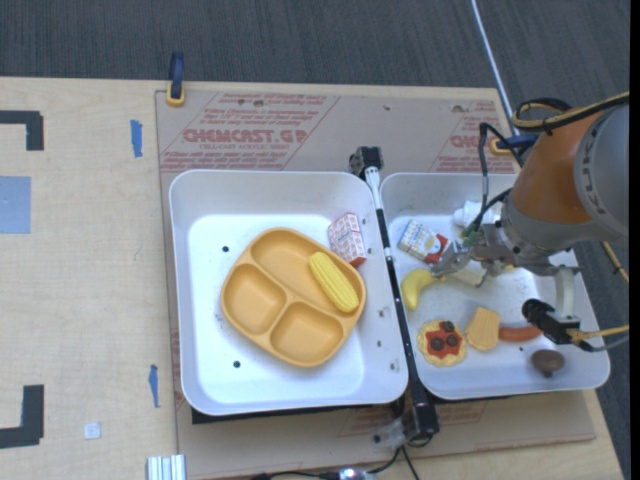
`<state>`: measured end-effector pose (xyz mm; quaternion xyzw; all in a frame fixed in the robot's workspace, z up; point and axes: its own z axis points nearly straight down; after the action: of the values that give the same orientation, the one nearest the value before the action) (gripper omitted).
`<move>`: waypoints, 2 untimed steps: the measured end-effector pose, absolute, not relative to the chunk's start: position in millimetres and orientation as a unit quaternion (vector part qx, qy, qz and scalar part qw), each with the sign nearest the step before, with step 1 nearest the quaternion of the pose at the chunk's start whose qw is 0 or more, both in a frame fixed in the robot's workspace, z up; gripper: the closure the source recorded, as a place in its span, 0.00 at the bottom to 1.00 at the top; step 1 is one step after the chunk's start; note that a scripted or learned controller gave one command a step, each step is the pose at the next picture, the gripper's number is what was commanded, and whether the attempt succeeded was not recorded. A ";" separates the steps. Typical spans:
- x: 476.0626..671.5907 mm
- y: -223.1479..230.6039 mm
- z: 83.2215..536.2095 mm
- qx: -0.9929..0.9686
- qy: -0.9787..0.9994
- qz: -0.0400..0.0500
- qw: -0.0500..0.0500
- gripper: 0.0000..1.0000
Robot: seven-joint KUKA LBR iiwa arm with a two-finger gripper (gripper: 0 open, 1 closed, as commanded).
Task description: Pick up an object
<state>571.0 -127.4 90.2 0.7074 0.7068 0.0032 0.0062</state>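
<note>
Banana (pixel 415 288) is seen in the right bin (pixel 590 373), just below-left of the gripper (pixel 452 259), its long axis slanted toward it. Whether anything is gripped cannot be told.

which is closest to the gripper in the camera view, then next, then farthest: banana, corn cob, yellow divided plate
From the gripper:
1. Banana, just left of it in the right bin.
2. Corn cob, in the left bin, on the plate's right edge.
3. Yellow divided plate, its middle farther left.
</note>
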 end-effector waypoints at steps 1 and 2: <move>566.9 -93.9 86.1 0.706 0.708 0.001 0.001 0.00; 540.7 -94.5 86.3 0.707 0.707 0.001 0.001 0.00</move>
<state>540.7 -94.5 86.3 0.7072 0.7070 0.0007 0.0008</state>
